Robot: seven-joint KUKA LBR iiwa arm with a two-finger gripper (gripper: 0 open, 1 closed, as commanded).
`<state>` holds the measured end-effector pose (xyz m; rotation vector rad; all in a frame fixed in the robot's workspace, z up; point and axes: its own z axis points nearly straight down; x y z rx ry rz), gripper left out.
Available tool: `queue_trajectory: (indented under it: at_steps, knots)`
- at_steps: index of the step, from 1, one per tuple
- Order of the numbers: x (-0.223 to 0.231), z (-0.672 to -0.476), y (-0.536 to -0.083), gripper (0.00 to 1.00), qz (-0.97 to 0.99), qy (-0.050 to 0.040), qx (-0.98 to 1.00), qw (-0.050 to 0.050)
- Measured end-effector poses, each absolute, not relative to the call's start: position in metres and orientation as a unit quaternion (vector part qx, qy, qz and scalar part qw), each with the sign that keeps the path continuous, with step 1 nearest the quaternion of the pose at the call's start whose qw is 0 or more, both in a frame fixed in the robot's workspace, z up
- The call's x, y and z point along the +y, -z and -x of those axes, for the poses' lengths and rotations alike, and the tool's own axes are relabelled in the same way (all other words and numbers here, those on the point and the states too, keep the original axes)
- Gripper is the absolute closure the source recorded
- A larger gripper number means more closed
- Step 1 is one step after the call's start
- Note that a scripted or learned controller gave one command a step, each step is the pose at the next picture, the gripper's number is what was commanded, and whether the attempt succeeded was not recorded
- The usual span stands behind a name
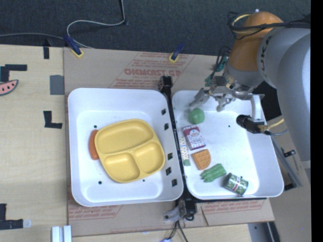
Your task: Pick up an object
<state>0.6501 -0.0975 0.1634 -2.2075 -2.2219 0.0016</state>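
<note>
The jaws stand spread open, gripping nothing, over the right bin (262,183). Just below them lies a round green ball (197,116); further below, a printed packet (194,137), a waffled orange biscuit (202,159), bumpy green pods (213,172) and a small can (235,183). A glossy yellow compartment tray (130,149) lies well left. Cardboard (146,70) reading "CHEMCAST" covers the worktop.
</note>
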Motion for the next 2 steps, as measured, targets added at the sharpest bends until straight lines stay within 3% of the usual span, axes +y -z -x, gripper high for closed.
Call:
queue_trajectory:
  at_steps: [1,2]
  knots:
    - [-0.0959,-0.6394,-0.0856,0.00,0.706,-0.0001,-0.708,0.000]
    - [-0.0959,-0.6393,-0.0948,1.00,0.706,-0.0002,-0.708,0.000]
